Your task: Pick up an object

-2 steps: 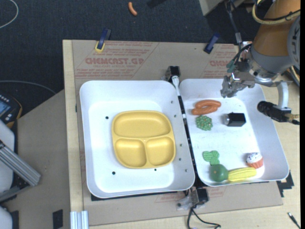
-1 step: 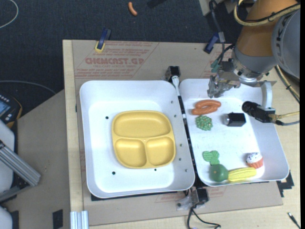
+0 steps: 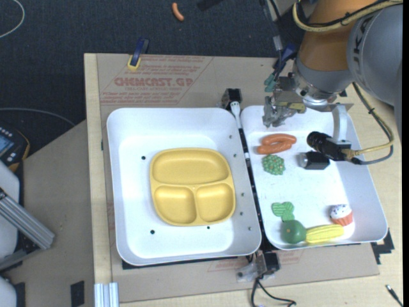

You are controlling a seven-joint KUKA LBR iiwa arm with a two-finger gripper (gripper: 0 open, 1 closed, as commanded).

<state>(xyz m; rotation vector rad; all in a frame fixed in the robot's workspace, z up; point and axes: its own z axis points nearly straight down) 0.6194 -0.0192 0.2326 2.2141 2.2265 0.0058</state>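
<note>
We find the gripper [image 3: 276,115] poised just above the carrot [image 3: 277,144], approach stage; grip state indeterminate. Descent needed next.

Arm [image 3: 358,37] cut off by the top and right edges, gripper [image 3: 276,117] fingertips too small and blurred to read, blue device [image 3: 9,147] cropped at the left edge, small orange bit [image 3: 177,11] on the floor too tiny to identify
</note>
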